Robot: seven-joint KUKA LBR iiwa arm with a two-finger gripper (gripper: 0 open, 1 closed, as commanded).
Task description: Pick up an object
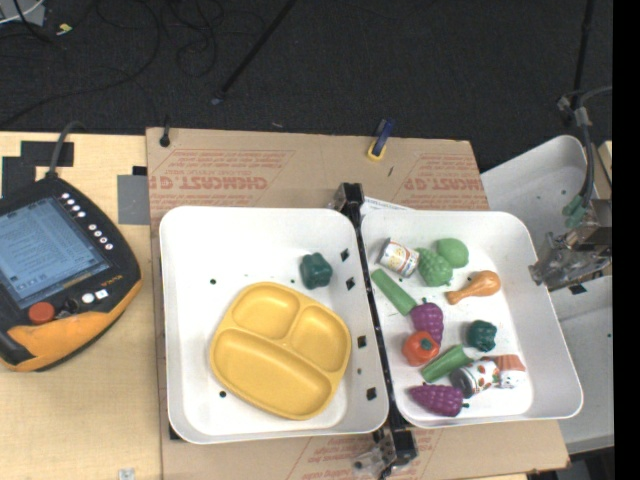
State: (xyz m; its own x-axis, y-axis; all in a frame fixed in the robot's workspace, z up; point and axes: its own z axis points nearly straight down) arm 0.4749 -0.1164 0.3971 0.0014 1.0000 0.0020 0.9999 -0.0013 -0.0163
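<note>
Red letters are printed upside down on the brown cardboard (250, 173) under the 2 bins, but they are too blurry to read. The small can (400, 258) has a label that is too tiny to read.

The gripper (572, 260) hangs just outside the right rim of the right bin (545, 308). It is not over any toy and touches none. One cannot tell if it is open or closed.

Nearest to it, inside that bin, lies the orange drumstick (475, 286). Further from it are the light green ball (452, 252), the dark green pepper (481, 335), the red tomato (421, 346) and 2 purple grape bunches (427, 318).

Far from the gripper, the left bin (200, 248) holds a yellow plate (280, 348) with 3 sections and a dark green toy (316, 270).
</note>
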